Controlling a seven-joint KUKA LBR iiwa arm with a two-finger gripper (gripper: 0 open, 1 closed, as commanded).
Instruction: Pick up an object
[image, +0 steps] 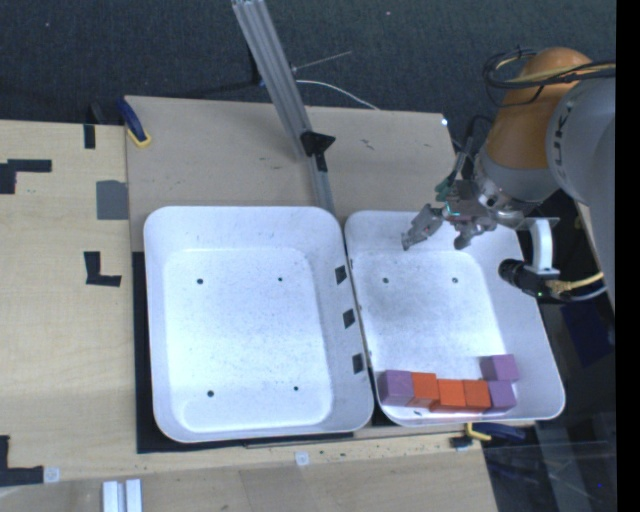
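Several purple and orange blocks lie in a row along the near wall of the right bin (520, 330): a purple block (398, 386) at the left, orange blocks (450, 393) in the middle, and more purple blocks (500, 378) stacked at the right. My gripper (440, 233) hangs over the far end of the same bin, well away from the blocks. Its two fingers (415, 231) are spread apart with nothing between them.
The left bin (160, 300) lies beside the right one. A slanted metal rail (285, 85) runs down from the top to the gap between the bins. Black clips (348, 318) sit along the shared edge. A white-and-black cable fitting (535, 262) hangs off the arm at the right.
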